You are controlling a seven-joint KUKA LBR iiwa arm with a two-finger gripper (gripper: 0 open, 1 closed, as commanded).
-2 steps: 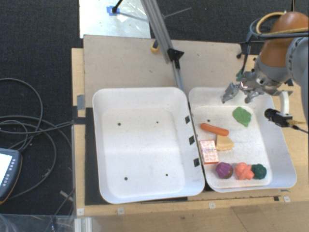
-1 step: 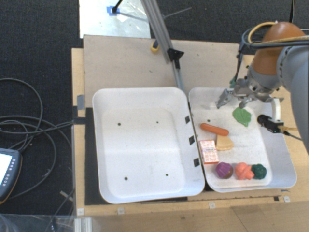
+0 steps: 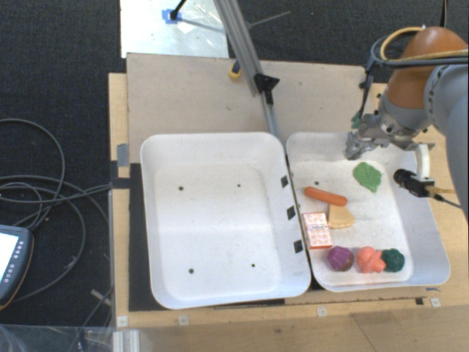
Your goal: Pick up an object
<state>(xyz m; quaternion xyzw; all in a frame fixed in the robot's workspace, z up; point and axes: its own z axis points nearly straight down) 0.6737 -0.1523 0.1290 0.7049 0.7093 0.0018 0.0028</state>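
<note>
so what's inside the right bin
Right bin: green leaf, sausage, cheese wedge, small box, then purple, orange and dark green pieces. The hand covers the far corner.

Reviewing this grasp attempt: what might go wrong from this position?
The gripper hangs near the right bin's far rim, beside the green leaf rather than over it, so a straight descent may miss. The leaf looks flat and could slip. Other items, like the sausage, cluster nearer the front.
</note>
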